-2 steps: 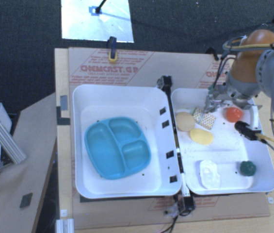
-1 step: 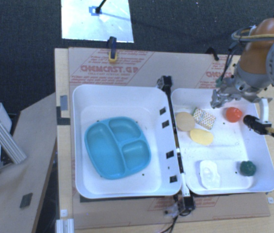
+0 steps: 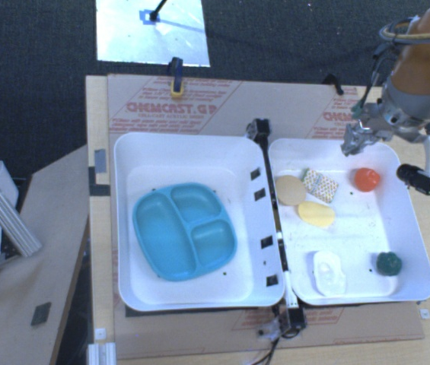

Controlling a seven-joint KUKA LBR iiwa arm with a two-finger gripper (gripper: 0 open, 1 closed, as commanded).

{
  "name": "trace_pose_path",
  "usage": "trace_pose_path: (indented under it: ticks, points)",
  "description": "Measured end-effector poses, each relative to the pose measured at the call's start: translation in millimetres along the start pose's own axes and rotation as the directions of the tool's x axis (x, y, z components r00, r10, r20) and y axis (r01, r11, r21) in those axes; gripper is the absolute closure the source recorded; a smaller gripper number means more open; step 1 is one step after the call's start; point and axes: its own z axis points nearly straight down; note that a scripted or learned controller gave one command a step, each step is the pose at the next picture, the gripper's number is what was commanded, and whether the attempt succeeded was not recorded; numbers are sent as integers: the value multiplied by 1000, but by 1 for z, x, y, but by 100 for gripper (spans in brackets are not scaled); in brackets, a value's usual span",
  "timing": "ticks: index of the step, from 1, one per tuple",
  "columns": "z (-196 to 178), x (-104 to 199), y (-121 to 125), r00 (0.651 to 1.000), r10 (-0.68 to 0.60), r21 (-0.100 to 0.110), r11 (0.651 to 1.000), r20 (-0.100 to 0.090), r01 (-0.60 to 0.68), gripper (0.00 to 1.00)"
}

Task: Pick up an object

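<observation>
The picking has not begun; nothing is held yet. Low in the right bin lie a dark green ball and a white lump. Higher up sit a yellow piece, a tan disc, a checked block and an orange ball. The gripper hangs above the bin's upper rim at the frame's upper right, just up-left of the orange ball. I cannot tell how its jaws stand. Next it must go down over one thing.
</observation>
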Motion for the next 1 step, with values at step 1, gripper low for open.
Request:
trace_pose_path:
  ticks: [1]
  points:
    - [-15, 52, -3, 1000, -5, 5, 1000, -3, 5, 100]
